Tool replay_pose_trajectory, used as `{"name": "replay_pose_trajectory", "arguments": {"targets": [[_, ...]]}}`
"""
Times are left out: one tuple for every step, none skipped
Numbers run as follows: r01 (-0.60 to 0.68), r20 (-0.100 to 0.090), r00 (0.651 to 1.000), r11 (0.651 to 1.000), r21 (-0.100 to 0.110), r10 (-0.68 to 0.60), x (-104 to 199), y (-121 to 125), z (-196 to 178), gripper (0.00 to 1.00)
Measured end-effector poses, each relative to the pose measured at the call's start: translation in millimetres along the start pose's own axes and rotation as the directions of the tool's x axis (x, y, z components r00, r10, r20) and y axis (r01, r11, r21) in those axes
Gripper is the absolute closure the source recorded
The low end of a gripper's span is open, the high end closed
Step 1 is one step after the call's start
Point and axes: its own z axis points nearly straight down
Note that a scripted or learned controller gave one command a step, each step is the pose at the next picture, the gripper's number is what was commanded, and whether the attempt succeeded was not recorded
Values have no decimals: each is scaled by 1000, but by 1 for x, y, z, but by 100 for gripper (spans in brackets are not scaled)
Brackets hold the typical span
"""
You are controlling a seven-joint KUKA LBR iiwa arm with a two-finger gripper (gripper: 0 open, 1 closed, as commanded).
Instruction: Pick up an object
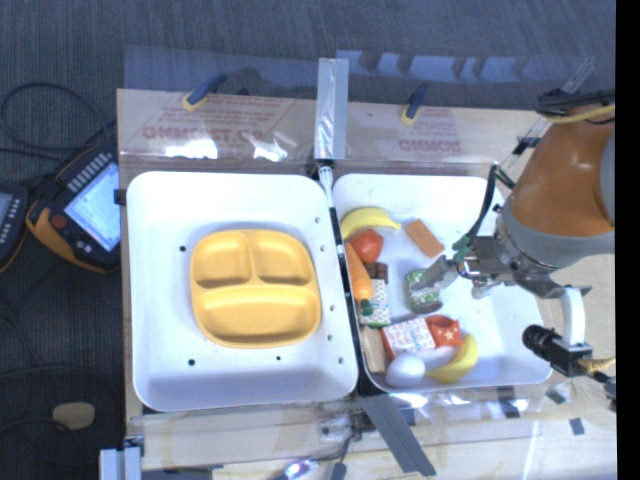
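Two white bins sit side by side on the desk (pixel 150 138), their inner rims meeting along a dark seam down the middle. The left bin (pixel 160 368) has wide bare floor all round a yellow divided plate (pixel 255 286) lying in its centre. The right bin (pixel 500 368) is crowded along its left side, while its far right corner and right half give the most open floor.

The grey arm (pixel 560 183) reaches in from the right with its orange band over the bin's right rim, bent down and leftward so the tool (pixel 432 276) hangs low over the middle of the bin. The tool's fingers sit around a small green and white packet (pixel 420 288), though whether they are clamped on it or merely beside it I cannot tell (the tips blur into the packet).

That packet lies near the bin's centre, its long axis tilted from near left to far right. Left of it a carrot (pixel 357 273) runs near to far along the seam wall, with a red tomato (pixel 367 244) and a banana (pixel 368 220) at its far end. An orange block (pixel 425 237) lies just beyond the packet. Nearer are a red-and-white box (pixel 407 337), a white egg (pixel 405 370) and a second banana (pixel 457 360) curving along the near wall.
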Motion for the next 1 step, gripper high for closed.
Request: {"name": "replay_pose_trajectory", "arguments": {"targets": [[349,0,937,937,-2,-349,-19,57,88,0]]}}
